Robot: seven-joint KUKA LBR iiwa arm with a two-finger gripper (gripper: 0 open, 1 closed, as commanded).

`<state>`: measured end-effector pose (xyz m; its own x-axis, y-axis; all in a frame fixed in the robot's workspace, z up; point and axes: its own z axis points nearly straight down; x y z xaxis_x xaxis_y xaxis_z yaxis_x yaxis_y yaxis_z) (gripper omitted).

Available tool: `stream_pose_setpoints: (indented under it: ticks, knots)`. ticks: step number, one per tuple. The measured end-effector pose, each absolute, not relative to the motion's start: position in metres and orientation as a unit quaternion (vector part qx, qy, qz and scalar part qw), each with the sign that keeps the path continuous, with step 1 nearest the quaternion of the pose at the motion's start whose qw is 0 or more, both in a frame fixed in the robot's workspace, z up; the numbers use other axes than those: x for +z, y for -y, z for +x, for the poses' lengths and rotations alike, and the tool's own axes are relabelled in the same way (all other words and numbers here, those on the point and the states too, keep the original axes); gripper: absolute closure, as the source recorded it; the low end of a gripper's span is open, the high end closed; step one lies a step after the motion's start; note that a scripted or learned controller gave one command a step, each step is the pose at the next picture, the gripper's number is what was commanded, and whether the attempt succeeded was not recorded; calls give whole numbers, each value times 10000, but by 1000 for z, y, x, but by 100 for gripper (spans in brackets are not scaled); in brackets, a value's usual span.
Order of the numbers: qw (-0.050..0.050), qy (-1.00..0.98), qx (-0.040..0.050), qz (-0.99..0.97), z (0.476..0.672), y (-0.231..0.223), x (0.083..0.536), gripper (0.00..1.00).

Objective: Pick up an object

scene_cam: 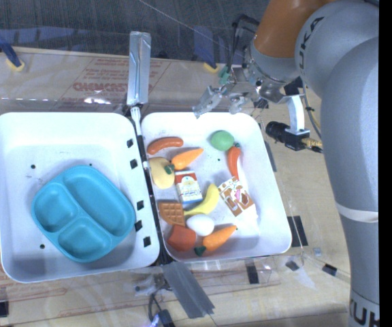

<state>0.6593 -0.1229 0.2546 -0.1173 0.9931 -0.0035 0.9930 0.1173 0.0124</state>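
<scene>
1. You are looking at the grey arm reaching in from the right, with its orange band sitting near the top of the view.
2. Your end effector is hovering over the far rim of the right bin, above the toys and touching none of them.
3. Its fingers are standing apart, released, with nothing between them.
4. The right bin is holding the pile of toy food: a sausage and a carrot are lying at the far left, with a green ball and a red chilli sitting just beside each other nearest the end effector.
5. A banana is curling through the middle, touching a small carton and a white egg.
6. A waffle and a second carrot are lying toward the near side.
7. The left bin is carrying a blue divided tray, lying at a slant.
8. Both bins are sitting side by side on the table.
</scene>
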Motion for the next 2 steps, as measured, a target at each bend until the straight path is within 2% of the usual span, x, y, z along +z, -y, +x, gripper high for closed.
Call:
stream_pose_setpoints:
  ticks: [1, 2]
  knots:
    - [-50, -7931, -29, 6090, 654, 104, 128, 0]
    - [-28, -8236, -11, 5672, 574, 105, 90, 0]
